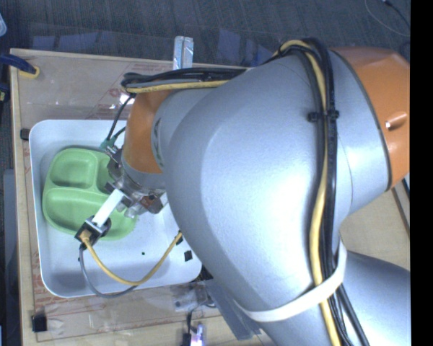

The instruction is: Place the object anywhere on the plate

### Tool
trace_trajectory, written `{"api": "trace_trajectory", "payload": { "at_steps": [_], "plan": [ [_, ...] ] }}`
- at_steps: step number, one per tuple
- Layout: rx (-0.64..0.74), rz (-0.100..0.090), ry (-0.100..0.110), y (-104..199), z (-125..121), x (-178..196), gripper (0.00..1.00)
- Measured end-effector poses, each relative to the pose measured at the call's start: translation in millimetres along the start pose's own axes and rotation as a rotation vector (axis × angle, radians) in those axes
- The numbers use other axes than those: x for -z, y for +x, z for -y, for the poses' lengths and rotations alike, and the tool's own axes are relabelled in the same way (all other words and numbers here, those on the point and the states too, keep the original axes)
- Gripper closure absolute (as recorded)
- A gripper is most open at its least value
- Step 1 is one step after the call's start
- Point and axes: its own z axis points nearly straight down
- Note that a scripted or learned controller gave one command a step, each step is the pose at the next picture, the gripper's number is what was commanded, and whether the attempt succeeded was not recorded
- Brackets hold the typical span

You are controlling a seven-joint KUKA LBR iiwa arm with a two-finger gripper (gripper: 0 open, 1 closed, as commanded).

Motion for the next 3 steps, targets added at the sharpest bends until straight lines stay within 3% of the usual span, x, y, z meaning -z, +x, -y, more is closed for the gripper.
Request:
{"api": "trace_trajectory", "payload": {
  "at_steps": [1, 2, 3],
  "plan": [
    [-0.001, -0.001, -0.001, 0, 0, 0, 0.00],
    [0.006, 0.006, 0.004, 0, 0, 7, 1.00],
    [-0.018, -0.002, -0.001, 63, 0, 16, 1.00]
  ]
}}
